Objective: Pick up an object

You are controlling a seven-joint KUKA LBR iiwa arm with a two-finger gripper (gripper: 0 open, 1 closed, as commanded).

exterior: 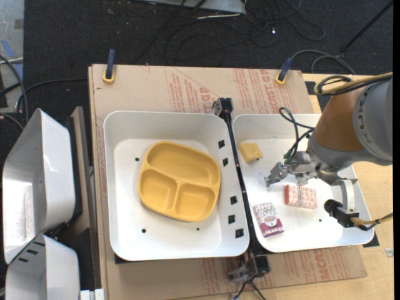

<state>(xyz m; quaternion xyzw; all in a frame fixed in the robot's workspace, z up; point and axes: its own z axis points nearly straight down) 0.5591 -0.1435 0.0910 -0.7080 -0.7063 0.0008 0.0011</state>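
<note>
Left bin (119,186) is holding a yellow divided tray (179,181). Right bin (262,127) is holding a tan block (250,152), a red-white packet (300,196) just beside the gripper (282,174), and a small carton (268,219) below it. Fingers are looking spread with nothing between them, though partly blurred against the wrist.

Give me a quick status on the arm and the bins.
Gripper over right bin, nothing seen held. Red-white packet just beside it, carton and yellow block nearby. Yellow tray in left bin.
</note>
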